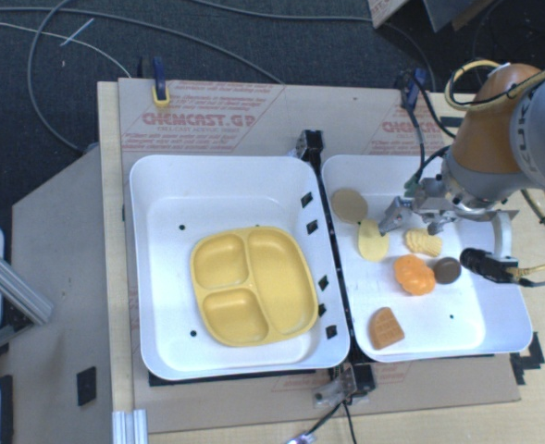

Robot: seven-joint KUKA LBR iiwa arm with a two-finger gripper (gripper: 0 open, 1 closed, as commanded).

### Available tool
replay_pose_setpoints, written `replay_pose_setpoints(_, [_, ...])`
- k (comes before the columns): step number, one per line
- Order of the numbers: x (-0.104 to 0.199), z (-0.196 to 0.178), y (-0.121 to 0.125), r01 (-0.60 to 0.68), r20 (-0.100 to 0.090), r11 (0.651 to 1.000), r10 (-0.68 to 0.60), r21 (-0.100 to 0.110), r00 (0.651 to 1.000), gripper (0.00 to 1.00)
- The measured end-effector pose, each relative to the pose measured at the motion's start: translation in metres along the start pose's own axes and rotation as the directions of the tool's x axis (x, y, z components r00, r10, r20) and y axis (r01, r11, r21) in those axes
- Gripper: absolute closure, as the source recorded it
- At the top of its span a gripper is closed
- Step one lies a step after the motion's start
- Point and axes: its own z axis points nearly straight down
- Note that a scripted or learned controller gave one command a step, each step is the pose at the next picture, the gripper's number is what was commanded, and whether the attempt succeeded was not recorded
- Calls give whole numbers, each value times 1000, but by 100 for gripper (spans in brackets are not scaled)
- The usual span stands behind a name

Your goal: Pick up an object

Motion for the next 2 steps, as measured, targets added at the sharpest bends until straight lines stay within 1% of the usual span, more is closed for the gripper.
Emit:
replay_pose_setpoints(1, [0,-14,1,0,1,1000,0,-5,1000,100])
replay_pose_setpoints(2, [-3,-61,-6,-1,2,1000,1,-8,1000,100])
